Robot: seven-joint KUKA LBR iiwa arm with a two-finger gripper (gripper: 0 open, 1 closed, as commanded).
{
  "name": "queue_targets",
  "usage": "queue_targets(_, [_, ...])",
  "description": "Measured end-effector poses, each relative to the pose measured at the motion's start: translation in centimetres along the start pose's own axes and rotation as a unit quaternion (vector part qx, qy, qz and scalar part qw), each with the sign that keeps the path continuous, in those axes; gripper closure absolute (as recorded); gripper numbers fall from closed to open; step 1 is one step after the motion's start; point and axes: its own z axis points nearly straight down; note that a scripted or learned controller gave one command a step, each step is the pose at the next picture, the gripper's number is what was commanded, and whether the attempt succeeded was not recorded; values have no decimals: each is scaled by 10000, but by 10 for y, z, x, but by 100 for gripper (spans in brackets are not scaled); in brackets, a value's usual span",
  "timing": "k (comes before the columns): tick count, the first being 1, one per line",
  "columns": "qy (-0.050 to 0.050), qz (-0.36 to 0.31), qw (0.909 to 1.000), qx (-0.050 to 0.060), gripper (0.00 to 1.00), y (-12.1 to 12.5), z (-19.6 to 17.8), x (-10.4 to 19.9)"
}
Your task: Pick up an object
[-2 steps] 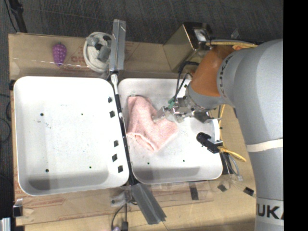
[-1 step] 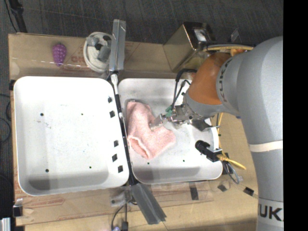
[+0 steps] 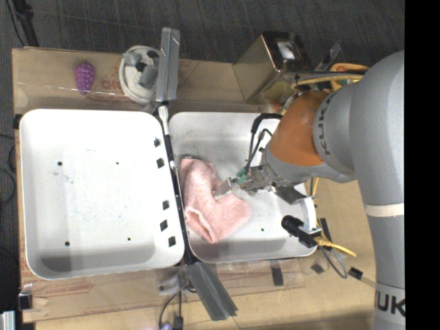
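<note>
Reaching into the right bin point(image 3: 206, 126), the gripper point(image 3: 234, 184) sits low over the pink cloth point(image 3: 210, 201), touching its right edge. Whether its fingers are spread or pinching fabric, I can't tell. The cloth lies crumpled against the bin's left wall.

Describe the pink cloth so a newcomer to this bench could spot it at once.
Start with the two white bins side by side and take the right bin, the one the grey arm reaches into. The pink cloth lies crumpled against that bin's left wall, with the claw at its right edge. It is the soft, fuzzy pink thing there; the small purple object sits on the bench beyond the bins.
</note>
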Motion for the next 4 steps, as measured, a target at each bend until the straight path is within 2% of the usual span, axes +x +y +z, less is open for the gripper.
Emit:
queue_targets(1, [-1, 210, 9998, 2, 0, -35, 0, 28])
queue_targets(2, [-3, 796, 9968, 2, 0, 46, 0, 27])
queue_targets(3, [9, 768, 9970, 17, 100, 46, -9, 29])
queue_targets(4, [8, 766, 9971, 18, 0, 46, -9, 29])
